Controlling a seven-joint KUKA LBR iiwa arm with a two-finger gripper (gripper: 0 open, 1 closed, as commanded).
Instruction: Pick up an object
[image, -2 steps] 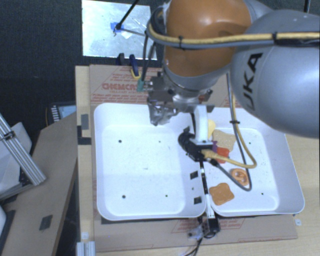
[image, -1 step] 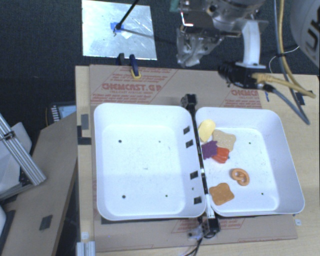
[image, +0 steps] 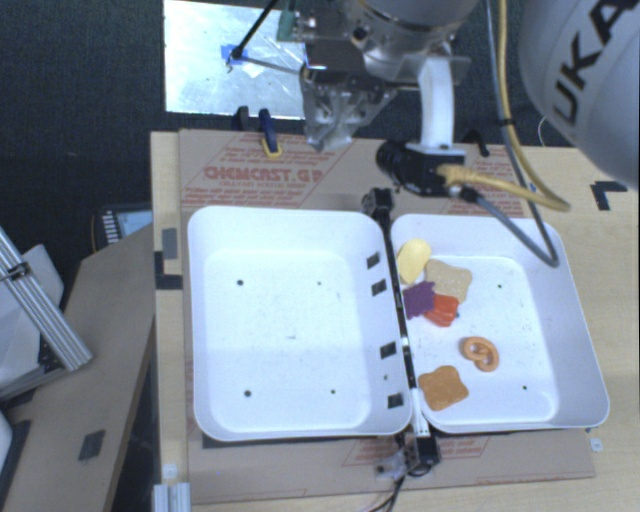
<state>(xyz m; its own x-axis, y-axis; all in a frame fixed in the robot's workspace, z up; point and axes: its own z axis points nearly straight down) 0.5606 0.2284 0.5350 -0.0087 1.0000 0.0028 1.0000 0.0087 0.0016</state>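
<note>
The right bin (image: 540, 400) holds several small toy foods near its left wall. A yellow piece (image: 413, 260) lies furthest back, with a tan bread-shaped piece (image: 450, 279) beside it. A purple piece (image: 418, 297) and a red piece (image: 442, 313) touch each other just in front. An orange ring-like piece (image: 480, 353) and an orange toast-shaped piece (image: 442, 387) lie apart toward the front. My gripper (image: 333, 118) hangs high above the bench's far edge, behind the bins, with nothing seen in it.
The left bin (image: 280, 330) sits beside the right one, with a black clipped divider (image: 392, 300) between them. A yellow cable (image: 510, 185) and a grey hose cross the right bin's back corner. A silver sheet (image: 225, 60) lies behind the bench.
</note>
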